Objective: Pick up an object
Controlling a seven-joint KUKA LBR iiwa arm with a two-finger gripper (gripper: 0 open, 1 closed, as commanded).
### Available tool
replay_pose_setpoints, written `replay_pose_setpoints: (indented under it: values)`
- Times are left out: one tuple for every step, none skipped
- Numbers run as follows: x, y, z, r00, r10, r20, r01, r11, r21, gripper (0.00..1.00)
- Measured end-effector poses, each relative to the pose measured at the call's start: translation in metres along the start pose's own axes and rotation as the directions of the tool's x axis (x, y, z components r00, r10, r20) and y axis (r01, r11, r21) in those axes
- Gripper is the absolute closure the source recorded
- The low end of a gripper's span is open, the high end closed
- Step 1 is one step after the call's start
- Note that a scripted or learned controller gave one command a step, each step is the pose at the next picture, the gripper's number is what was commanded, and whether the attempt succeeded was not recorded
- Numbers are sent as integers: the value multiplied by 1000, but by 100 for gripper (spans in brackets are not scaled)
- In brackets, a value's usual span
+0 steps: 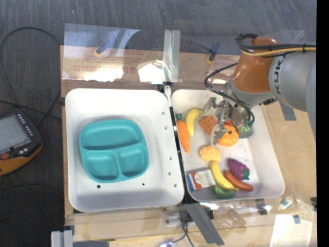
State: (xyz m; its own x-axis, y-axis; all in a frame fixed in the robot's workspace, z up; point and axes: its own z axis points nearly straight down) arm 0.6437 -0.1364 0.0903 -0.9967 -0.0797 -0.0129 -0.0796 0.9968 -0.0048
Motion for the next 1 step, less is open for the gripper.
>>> replay_pose_setpoints:
  values:
    - [0,1,-9,1000,-1,0,1,1000,4,100]
